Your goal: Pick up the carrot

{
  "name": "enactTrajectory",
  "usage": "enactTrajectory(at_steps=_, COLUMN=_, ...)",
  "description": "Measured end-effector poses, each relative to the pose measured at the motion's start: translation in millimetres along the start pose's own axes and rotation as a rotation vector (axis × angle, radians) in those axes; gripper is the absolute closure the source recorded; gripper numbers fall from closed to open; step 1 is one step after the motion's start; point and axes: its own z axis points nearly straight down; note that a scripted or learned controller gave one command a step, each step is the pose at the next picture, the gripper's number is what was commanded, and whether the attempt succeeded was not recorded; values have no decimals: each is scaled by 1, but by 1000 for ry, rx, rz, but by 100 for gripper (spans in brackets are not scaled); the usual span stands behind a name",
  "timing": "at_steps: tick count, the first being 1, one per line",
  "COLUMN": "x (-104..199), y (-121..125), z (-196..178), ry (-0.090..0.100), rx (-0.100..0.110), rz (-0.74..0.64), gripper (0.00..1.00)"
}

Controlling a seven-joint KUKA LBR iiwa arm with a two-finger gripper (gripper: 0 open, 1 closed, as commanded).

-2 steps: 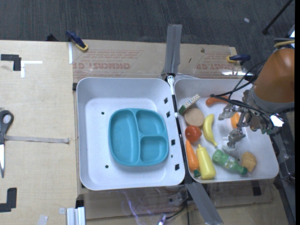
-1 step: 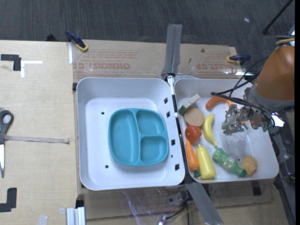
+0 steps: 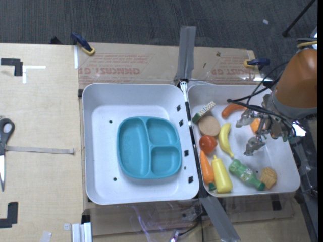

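Two white bins (image 3: 91, 150) sit on cardboard w/ mirrored print, illegible. Carrot (image 3: 206, 168) at right bin's 8 o'clock, beside yellow bottle (image 3: 221, 174). My gripper (image 3: 256, 131) hangs mid-bin; fingers apart, holding nothing.

Dark carpet floor (image 3: 126, 9) behind pale wood bench (image 3: 38, 135).

Two bins (image 3: 136, 92), perhaps nine foods.

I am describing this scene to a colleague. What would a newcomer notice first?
First, the teal divided plate, alone in the left bin. Then the right bin crowded with toy food: the carrot along its left wall, beside a yellow bottle and banana. The gripper hangs over that bin's right half.
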Motion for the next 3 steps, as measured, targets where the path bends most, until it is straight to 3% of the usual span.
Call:
enactTrajectory(at_steps=1, x=15, y=-52, z=30, ry=22, rx=-2, rz=285, gripper=0)
enactTrajectory(at_steps=2, x=-44, y=-49, z=31, ry=22, rx=-3, rz=478, gripper=0)
enactTrajectory(at_steps=3, x=-46, y=-49, z=20, ry=18, rx=-1, rz=476, gripper=100)
